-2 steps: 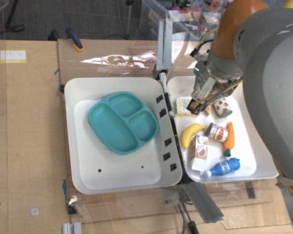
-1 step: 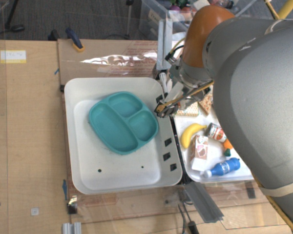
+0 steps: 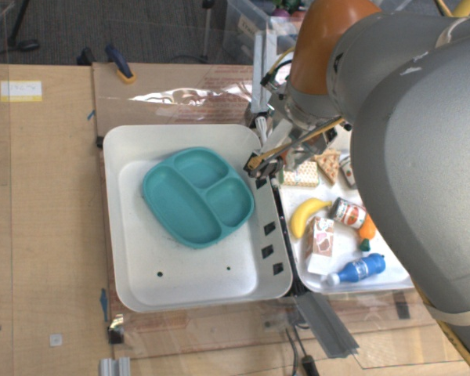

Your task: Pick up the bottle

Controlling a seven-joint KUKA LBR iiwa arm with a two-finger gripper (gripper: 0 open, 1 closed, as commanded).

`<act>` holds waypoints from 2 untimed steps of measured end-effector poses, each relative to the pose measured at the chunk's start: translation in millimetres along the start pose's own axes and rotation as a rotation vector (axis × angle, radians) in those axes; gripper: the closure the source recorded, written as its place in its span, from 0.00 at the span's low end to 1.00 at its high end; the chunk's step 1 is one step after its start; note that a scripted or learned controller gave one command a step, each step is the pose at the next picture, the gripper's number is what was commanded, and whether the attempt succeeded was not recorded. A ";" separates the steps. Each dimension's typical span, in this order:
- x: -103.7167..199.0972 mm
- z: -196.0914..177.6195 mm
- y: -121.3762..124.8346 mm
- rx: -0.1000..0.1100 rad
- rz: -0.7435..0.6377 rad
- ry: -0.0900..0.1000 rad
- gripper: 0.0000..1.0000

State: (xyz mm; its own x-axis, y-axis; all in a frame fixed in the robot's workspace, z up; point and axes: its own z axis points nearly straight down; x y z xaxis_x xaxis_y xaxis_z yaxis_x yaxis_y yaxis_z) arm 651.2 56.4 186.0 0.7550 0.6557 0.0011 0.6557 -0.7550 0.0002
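**Bottle lies untouched in right bin**

The blue bottle [image 3: 360, 269] lies on its side at the right bin's [image 3: 392, 282] near edge, beside a small carton [image 3: 323, 240]. The gripper [image 3: 268, 160] hangs well apart at the bins' divider; its jaw state cannot be told.

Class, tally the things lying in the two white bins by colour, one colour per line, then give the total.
Teal: 1, plate
Yellow: 1, banana
Blue: 1, bottle
Red: 1, can
Orange: 1, carrot
White: 1, carton
Tan: 2, cracker, pizza slice
Total: 8
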 end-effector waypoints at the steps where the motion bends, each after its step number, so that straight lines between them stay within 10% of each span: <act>1: -53.5 -38.2 -58.4 0.004 -0.475 -0.002 1.00; 2: -6.1 -42.0 -77.0 0.000 -0.463 0.000 1.00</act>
State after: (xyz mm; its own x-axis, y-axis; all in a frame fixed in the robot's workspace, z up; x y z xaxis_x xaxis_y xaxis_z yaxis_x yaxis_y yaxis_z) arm 596.0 110.5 228.0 0.3824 0.9240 0.0011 0.9240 -0.3824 0.0003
